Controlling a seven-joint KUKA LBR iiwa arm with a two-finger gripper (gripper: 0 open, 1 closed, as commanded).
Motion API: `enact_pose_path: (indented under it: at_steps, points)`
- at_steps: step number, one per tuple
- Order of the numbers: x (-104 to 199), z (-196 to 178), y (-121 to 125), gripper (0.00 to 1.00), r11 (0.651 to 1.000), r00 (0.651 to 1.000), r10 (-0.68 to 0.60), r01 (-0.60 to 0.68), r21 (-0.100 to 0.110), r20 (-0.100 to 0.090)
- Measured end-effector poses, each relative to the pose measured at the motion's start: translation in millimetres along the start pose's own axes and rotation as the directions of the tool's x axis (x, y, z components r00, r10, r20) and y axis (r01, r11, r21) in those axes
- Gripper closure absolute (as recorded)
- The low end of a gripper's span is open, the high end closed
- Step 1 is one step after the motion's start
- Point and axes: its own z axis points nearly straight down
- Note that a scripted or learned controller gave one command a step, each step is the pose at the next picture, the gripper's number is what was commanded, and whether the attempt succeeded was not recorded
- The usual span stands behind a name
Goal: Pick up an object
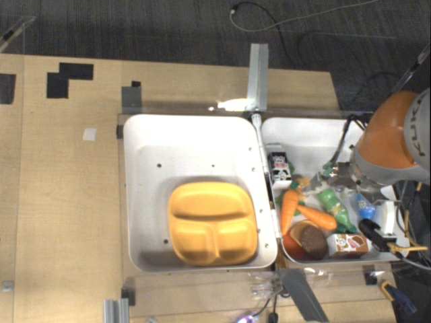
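1. The arm (394, 140) reaches in over the right-hand bin (303, 130), and its end effector (337, 173) hangs low among the clutter there; whether it is spread or pressed together I cannot tell, as the wrist hides that part.
2. Using the yellow divided tray (212, 222) in the left-hand bin (155, 147) as the landmark: every likely pick lies to the right of it, across the bin wall. Nearest are two toy carrots (289, 210), then a brown round item (311, 241), a small labelled packet (349, 244), a green item (333, 204) and a small carton (279, 165) further back.
3. Nothing shows pinched, so I judge the grasp not yet made.
4. To do it well, pick one isolated piece (the carton by the wall looks least crowded), centre over it, and descend straight.
5. The carrots touch and overlap neighbours, so a grab there risks slipping.
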Motion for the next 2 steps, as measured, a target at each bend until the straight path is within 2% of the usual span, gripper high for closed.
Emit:
enact_pose_path:
  at_steps: [1,2]
  points:
    - [2,-11,1,1.0,1.0,1.0,-0.002,0.002,-0.002,-0.003]
    - [68,-80,-42,1.0,0.991,0.991,-0.133,0.133,0.022,-0.007]
